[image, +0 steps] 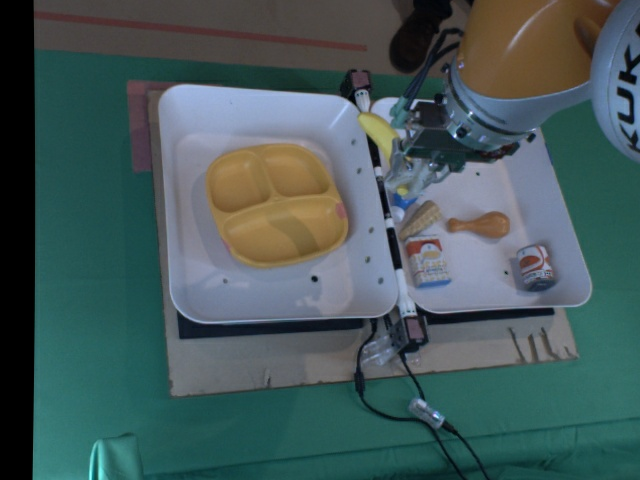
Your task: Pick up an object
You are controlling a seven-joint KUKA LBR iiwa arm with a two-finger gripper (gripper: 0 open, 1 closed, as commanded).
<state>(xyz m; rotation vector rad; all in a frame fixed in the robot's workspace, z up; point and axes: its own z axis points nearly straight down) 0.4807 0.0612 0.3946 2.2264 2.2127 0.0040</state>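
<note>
**Arm low over the right bin's inner edge, nothing visibly taken yet**

The gripper [412, 180] hangs at the left side of the right bin [560, 218], close to the divider where the two bins meet. From where I stand its tip is lost under the wrist hardware and cabling, so I cannot tell whether it is apart, together or clamped on anything, and nothing can be made out in its grasp.

The likeliest targets lie right under and around it. A yellow banana [376, 131] sits against the bin's upper left rim, just beside the wrist. Below the gripper something small and blue-white [403, 204] peeks out, too hidden to name. Just below that lies a ridged tan wedge [420, 217], then a small red-and-white carton [429, 261] flat on the floor of the bin. To the right, well apart from the gripper, are a toy drumstick [481, 225] and a small can [535, 266] near the lower right corner.

I judge the crowding to be the difficulty: the pieces near the divider lie close together and hard against the wall, leaving little room to close around one alone.

The left bin [200, 118] holds a yellow divided tray [275, 205], untouched by the arm. Cables [400, 393] trail off the front of the bench.
</note>
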